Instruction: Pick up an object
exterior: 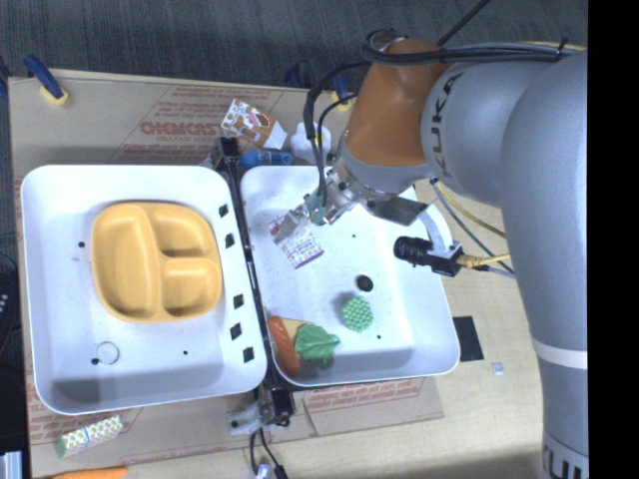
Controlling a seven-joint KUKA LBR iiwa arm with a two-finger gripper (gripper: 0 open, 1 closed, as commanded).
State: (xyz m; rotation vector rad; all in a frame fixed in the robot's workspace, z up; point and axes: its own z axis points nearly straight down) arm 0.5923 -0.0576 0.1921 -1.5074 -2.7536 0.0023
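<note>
Pincer (312, 211) hangs over the right bin (419, 352), upper part; I cannot tell its state; small printed packet (303, 251) lies just below-left, seemingly untouched, long axis slanting.

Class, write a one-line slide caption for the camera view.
KUKA arm's claw over a small packet in the right bin; yellow divided tray in the left bin.

Yellow tray (155, 260); white bins (60, 367); green ball (356, 313); orange carrot (283, 340); grey arm (519, 98), orange band (394, 108).
</note>
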